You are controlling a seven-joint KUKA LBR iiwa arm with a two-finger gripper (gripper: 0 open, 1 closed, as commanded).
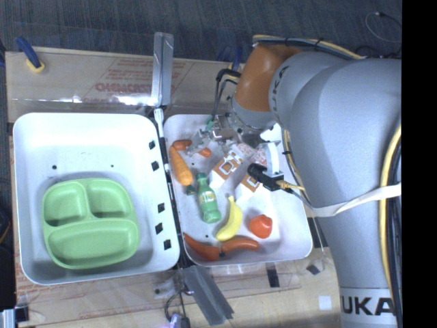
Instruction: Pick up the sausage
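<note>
Where the right bin [305, 232] comes closest to the camera, the sausage [204, 247] lies along its near wall, reddish-brown and long, almost touching that wall. Just behind it a yellow banana [231, 220] stands on a slant, its lower tip close to the sausage, and a small red round fruit [261, 225] sits just beside the banana on the right. Behind the banana's upper end lies a green bottle [208, 200], tipped on its side with its cap pointing toward the far wall. Farther back, near the bin's left wall, an orange carrot [181, 167] lies lengthwise, and to the right of it two small cartons [229, 164] with an orange and white pattern rest near the middle of the bin.

Beside all this, the left bin [22, 149] holds a green divided plate [89, 224] in its near half, flat on the floor of the bin.

At the far end of the right bin the gripper [210, 134] hangs low over the clutter, behind the carrot and the cartons and well apart from the sausage. Its metal parts blur into the items below, so I cannot tell whether it is open or closed, and nothing can be made out in its grasp. The grey arm [341, 135] with its orange band [259, 80] reaches in from the right and covers that side of the bin. Beyond both bins the brown surface [102, 74] shows, with a blue clamp [30, 55] at its far left corner.
</note>
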